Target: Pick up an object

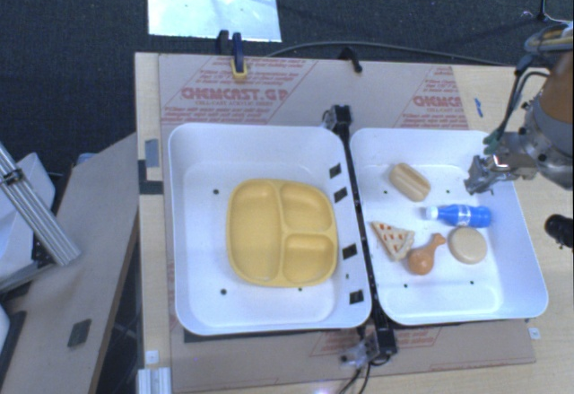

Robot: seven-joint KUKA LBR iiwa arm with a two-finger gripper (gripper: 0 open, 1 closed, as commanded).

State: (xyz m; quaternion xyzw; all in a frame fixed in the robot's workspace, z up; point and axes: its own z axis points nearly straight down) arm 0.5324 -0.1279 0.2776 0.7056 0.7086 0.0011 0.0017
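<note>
Overhead, fingers (480, 179) above the right bin (520, 293) near blue bottle (459, 215), their spread impossible to tell.

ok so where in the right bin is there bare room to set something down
Right bin: its near strip, below the pizza slice, drumstick and round bun, is bare. The far left corner beside the hot dog is bare too. The middle is crowded, with the blue bottle under the tool.

Yellow divided plate (282, 232) in left bin (193, 204)
</note>
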